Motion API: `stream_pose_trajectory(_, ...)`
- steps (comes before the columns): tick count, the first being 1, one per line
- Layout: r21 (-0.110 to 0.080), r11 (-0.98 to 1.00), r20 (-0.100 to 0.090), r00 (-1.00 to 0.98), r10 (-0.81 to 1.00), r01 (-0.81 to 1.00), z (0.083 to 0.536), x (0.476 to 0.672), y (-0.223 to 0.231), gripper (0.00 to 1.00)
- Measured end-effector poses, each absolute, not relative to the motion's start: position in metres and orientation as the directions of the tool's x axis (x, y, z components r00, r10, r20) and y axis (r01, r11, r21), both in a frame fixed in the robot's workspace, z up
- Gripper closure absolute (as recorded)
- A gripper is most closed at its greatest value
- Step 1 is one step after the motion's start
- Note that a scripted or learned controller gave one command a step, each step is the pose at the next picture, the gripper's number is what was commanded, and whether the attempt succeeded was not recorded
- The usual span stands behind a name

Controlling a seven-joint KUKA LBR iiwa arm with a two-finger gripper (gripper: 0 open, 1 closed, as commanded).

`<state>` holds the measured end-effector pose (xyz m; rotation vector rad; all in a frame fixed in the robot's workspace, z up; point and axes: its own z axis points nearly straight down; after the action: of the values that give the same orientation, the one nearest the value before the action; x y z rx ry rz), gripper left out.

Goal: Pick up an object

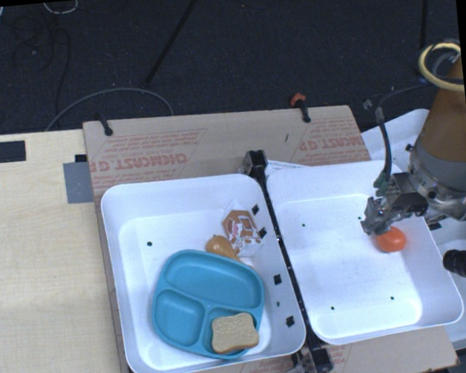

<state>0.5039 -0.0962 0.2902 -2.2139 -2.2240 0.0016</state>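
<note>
On the counter (35,268), the left bin (125,226) holds a blue divided tray (191,298) with a slice of bread (234,332) in its near compartment; a small orange-brown item (219,246) and a clear packet (241,227) lie just beyond the tray. The right bin (344,294) holds one thing — an orange ball (393,241), near the far right wall. The end effector (382,212) hangs just above and beside the ball, apparently touching its top edge; whether it is apart or together I cannot tell, and the ball is not visibly gripped. This looks like the approach-to-grasp step. Next calls for centring over the ball, descending, then closing — a round thing may roll away.
</note>
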Motion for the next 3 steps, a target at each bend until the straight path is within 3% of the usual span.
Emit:
stream_pose_trajectory(1, -0.006, 0.004, 0.002, -0.004, 1.0, 1.0, 0.269, 0.498, -0.046, 1.0)
stream_pose_trajectory(2, -0.006, 0.004, 0.002, -0.004, 1.0, 1.0, 0.257, 0.505, 0.002, 1.0)
stream_pose_trajectory(3, -0.006, 0.004, 0.001, -0.004, 1.0, 1.0, 0.245, 0.493, 0.06, 1.0)
